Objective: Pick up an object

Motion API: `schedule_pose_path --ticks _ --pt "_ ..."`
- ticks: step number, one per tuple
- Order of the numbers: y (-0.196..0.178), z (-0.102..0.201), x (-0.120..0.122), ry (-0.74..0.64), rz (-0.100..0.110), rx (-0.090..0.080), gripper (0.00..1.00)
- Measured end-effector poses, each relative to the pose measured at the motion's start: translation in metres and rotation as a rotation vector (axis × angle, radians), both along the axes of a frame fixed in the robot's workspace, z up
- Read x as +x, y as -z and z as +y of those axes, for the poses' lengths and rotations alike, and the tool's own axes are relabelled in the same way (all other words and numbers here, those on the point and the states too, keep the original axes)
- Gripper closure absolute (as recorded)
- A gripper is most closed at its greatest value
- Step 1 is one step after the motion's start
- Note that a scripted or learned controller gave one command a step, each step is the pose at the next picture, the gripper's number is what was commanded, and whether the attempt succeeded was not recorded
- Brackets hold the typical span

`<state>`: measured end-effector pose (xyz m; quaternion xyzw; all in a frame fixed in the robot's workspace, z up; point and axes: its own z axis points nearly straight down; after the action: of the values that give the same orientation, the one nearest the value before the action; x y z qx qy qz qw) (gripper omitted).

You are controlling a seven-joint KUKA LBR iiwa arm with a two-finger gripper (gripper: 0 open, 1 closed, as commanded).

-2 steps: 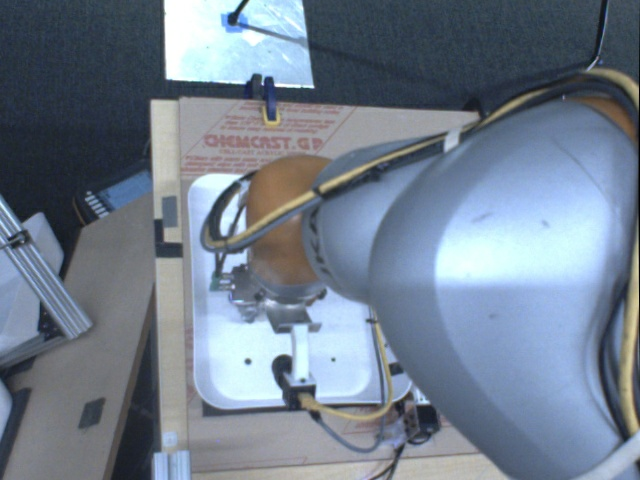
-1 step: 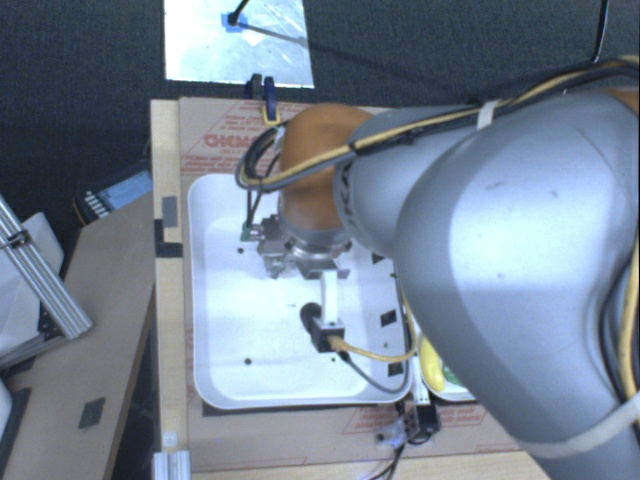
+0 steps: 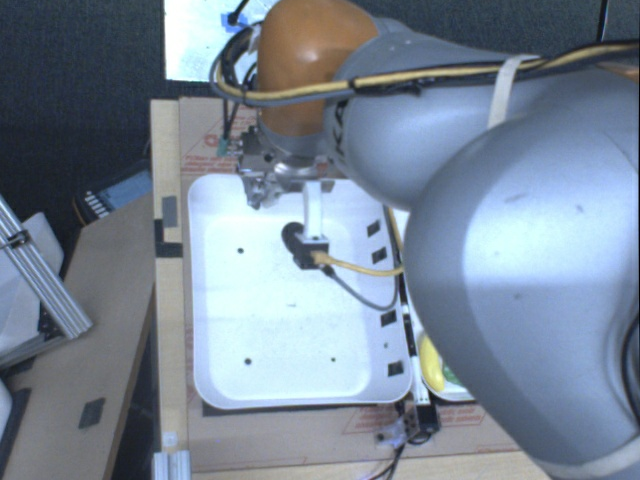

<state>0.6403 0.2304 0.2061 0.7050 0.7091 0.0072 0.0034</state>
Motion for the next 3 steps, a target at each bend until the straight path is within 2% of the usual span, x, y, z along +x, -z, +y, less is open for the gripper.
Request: schedule_pose_path --ticks 1,2,3 --pt "-0.035 0.004 0.003 0.001 0.010 -0.003 1.00" --pt "-0.032 0.004 0.003 0.001 0.013 -0.004 0.00" --pt "0.004 0.004 0.029 0.001 0.013 -0.006 0.00"
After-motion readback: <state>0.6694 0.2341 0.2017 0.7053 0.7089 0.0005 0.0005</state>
